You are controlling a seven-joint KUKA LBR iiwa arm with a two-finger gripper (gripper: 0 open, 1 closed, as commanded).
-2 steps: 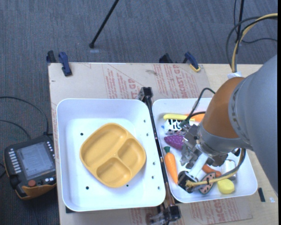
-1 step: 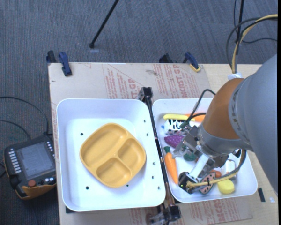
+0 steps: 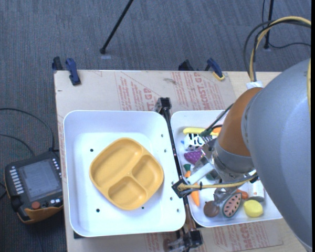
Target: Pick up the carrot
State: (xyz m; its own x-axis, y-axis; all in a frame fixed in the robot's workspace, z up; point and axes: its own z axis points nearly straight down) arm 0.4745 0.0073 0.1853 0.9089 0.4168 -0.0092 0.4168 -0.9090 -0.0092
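Seen from above, the grey arm's gripper (image 3: 216,189) hangs low over the right bin (image 3: 207,220); its grip cannot be made out. The carrot (image 3: 195,197) lies just beside it, near a watermelon slice (image 3: 231,205).

The gripper (image 3: 191,180) sits low in the crowded right bin (image 3: 199,220). Toys press close: grapes (image 3: 192,155) just behind it, carrot (image 3: 195,197) and watermelon slice (image 3: 231,204) in front. Left of it, past the yellow plate (image 3: 126,173), there is open room
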